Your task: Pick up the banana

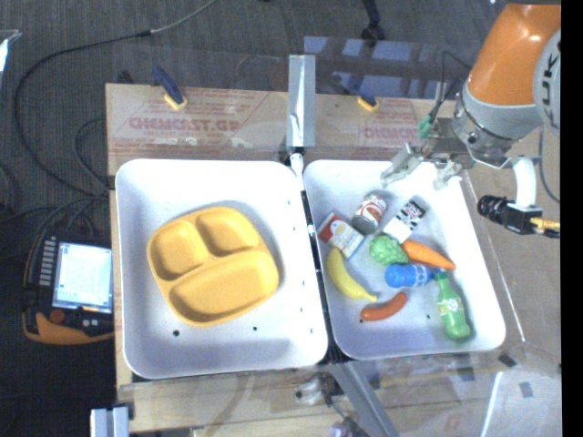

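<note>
The grey-and-orange arm (519, 53) is cut off at the top right corner, its tool (421, 164) hanging over the right bin's (492, 335) far edge with fingers spread wide, gripping nothing. The left bin (137, 335) holds a yellow divided tray (214, 264). The banana (346, 277) lies at the right bin's left side, crowded by a carton (342, 235), perhaps a can (370, 212), and a sausage (384, 308).

We had 1 fixed camera above the bench, looking down at a slant, far enough to take in both white bins (127, 271).
</note>
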You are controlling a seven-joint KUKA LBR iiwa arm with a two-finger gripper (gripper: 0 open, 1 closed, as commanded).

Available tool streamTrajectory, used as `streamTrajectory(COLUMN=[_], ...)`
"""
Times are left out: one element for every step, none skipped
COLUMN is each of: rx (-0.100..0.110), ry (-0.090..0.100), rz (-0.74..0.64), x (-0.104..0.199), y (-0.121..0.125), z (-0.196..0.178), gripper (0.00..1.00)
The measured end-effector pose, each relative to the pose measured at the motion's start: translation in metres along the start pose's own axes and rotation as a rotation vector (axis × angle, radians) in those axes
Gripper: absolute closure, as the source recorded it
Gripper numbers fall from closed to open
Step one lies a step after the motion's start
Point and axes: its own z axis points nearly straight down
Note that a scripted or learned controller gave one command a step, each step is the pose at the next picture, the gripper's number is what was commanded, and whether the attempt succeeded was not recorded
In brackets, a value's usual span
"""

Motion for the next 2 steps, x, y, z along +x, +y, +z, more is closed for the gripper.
streamTrajectory(rx=[-0.003, -0.023], ry=[0.0, -0.004], rz=[-0.056, 0.053], x=[0.007, 0.022], y=[-0.037, -0.108], z=[0.157, 0.175], gripper=[0.0, 0.0])
